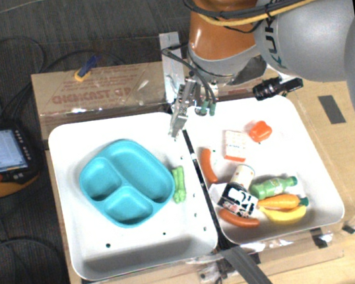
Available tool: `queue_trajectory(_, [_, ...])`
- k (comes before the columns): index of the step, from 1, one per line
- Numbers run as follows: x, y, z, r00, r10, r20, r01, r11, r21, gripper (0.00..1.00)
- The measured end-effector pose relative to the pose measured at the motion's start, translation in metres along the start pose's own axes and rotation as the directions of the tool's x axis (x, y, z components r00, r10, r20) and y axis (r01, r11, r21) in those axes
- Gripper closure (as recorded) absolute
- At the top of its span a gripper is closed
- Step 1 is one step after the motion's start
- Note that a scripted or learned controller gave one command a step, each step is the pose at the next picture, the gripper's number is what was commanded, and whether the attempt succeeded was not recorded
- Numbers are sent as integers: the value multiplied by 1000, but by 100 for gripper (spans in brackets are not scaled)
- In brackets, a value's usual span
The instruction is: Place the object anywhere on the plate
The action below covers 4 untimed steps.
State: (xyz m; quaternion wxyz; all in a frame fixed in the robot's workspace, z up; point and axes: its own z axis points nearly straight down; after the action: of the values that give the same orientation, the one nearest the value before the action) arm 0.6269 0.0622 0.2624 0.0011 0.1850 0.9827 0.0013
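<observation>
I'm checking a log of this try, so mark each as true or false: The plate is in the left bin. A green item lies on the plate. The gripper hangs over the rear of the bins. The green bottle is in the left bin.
1. The plate is in the left bin. True.
2. A green item lies on the plate. False: it lies beside the plate's right edge.
3. The gripper hangs over the rear of the bins. True.
4. The green bottle is in the left bin. False: it is in the right bin.

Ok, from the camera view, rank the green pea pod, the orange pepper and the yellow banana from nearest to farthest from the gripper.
1. Green pea pod, left bin, beside the blue plate, below the gripper.
2. Orange pepper, right bin, upper part.
3. Yellow banana, right bin, bottom corner.
</observation>
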Motion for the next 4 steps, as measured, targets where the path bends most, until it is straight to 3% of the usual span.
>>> queue_trajectory(1, [0, 2, -9, 1000, -1, 0, 1, 1000, -4, 100])
queue_trajectory(2, [59, 19, 79, 932, -362, -3, 362, 932, 0, 100])
queue_trajectory(3, [128, 74, 101, 1000, -5, -5, 5, 1000, 3, 100])
queue_trajectory(4, [129, 58, 104, 993, -117, -2, 117, 993, 5, 100])
